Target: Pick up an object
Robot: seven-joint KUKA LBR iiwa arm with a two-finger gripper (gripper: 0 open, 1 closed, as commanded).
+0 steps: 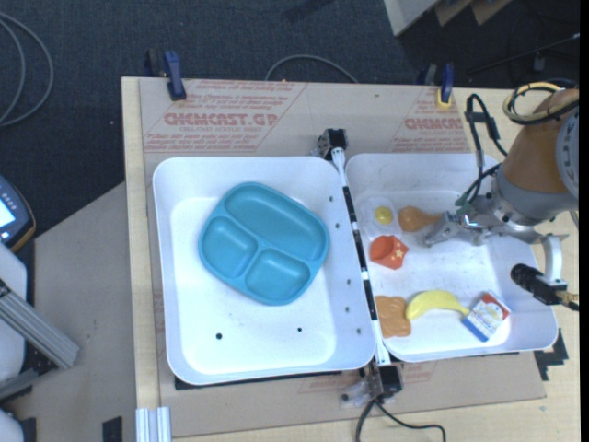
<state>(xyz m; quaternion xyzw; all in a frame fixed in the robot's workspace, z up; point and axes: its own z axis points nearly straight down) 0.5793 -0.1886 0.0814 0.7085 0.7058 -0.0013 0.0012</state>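
Blue divided plate (264, 242): smooth plastic, soft sheen. Left bin (184, 339) and right bin (433, 166): white plastic, smooth, slightly glossy. Bench (221, 118): matt board, wood-like or cardboard, printed red lettering. Banana (437, 304): glossy yellow plastic look. Small carton (486, 317): printed paper or card. Floor (74, 26): dark, rough carpet texture.

Several small objects were seen in the right bin (525, 331), right of frame centre: a yellow ball (383, 215), a tan piece (416, 218), a red-orange block (388, 251), an orange lump (392, 315), a curved yellow banana (437, 304) and a small carton (485, 317) lying tilted.
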